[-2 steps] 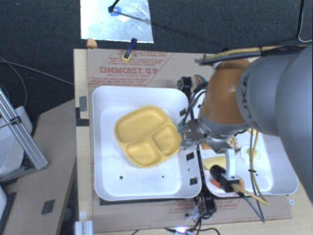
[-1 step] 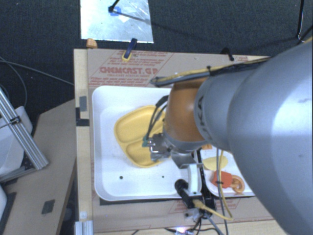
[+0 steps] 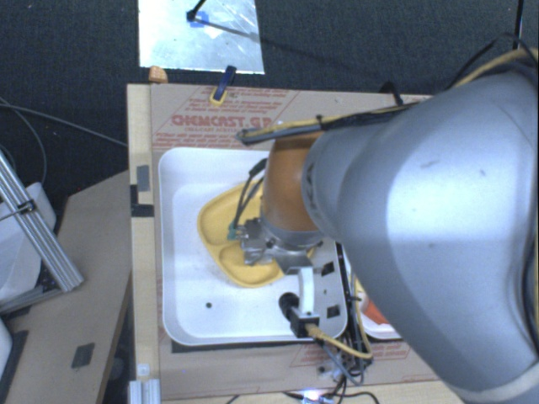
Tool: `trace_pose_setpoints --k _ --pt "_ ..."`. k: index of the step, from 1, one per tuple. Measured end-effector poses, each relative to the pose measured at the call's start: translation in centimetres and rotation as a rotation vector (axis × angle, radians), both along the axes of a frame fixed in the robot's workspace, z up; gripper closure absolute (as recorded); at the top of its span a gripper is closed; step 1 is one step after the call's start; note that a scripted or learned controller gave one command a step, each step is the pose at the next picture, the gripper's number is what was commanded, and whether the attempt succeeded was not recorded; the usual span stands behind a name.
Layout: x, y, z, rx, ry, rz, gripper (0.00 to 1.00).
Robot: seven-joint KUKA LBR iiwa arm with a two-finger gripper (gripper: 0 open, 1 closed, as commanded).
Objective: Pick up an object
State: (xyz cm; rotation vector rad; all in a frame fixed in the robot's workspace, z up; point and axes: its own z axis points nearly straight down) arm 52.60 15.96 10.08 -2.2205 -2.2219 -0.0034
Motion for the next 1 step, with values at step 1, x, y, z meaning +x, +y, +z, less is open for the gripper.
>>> trace_pose_setpoints --k 1 --pt "6.07 0.91 -1.36 0.006 0.079 0.010 1.00"
